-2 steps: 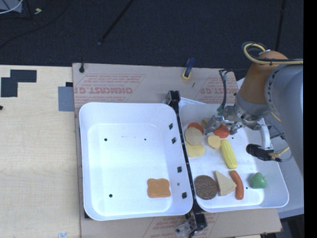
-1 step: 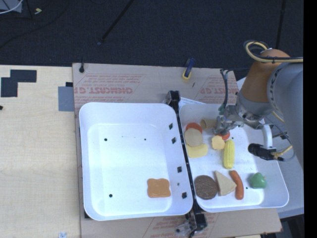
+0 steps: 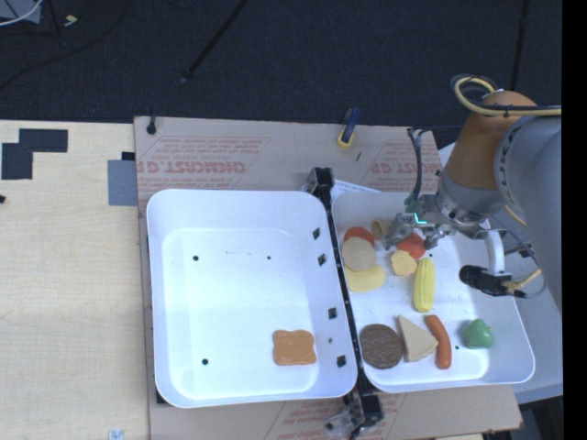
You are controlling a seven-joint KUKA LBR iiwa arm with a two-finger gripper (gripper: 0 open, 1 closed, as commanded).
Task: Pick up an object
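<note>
My gripper hangs low over the upper middle of the right bin, fingers spread open. A small red piece lies right below and between the fingertips; nothing is lifted. Beside it sit a yellow-orange chunk and a corn cob. To the left lie a red slice, a beige round and a yellow piece. Toward the front are a brown patty, a tan wedge, a red sausage and a green pepper.
The left bin holds an orange toast slice near its front right corner. A black divider clamp sits where the bins meet. The arm's grey body overhangs the right bin's far right side.
</note>
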